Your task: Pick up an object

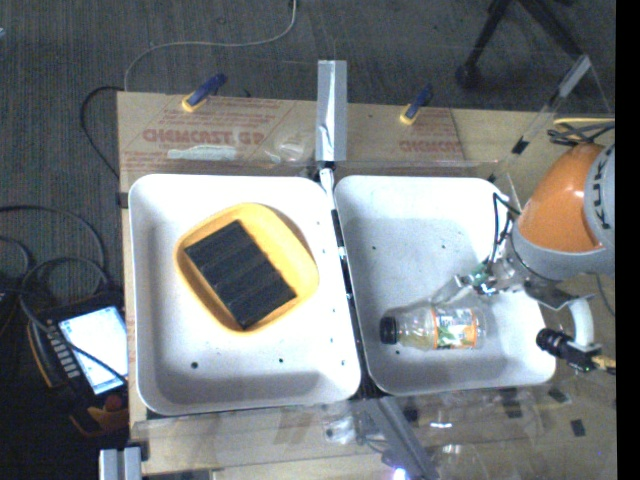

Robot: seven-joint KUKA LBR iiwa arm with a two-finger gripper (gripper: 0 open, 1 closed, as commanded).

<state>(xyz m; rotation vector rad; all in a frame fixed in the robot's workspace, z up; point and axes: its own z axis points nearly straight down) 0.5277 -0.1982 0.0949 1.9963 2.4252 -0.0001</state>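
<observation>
Overhead, listed by size.

Bench: a tan board surface (215,138) printed with faded red lettering, with a grey vertical post (331,108) standing at its rear centre.

Left shallow white plastic bin (160,368): rounded corners, set just beside its twin; their inner rims meet along the centre line.

Right shallow white plastic bin (420,218): same form, its right side overlapped by the arm.

Grey robot arm with an orange band (560,213): enters from the right and stands over the right bin's right edge.

Yellow rounded-square plastic dish (295,243): lies on the left bin's floor, turned at a slant, a little toward the rear.

Black ribbed rectangular block (240,273): sits inside the yellow dish, slanted the same way, covering most of the dish floor.

Clear plastic bottle with an orange-and-green label and a dark cap (437,329): the item to be picked. It lies on its side on the right bin's floor, toward the front, cap pointing left at the centre divider.

Two-finger gripper (480,280): low in the right bin, just above and behind the bottle's right end. Whether the claw is released or clenched cannot be told, and nothing is seen between it.

Two blue-and-yellow clamps: one at rear left (203,91), one at rear right (417,103).
</observation>
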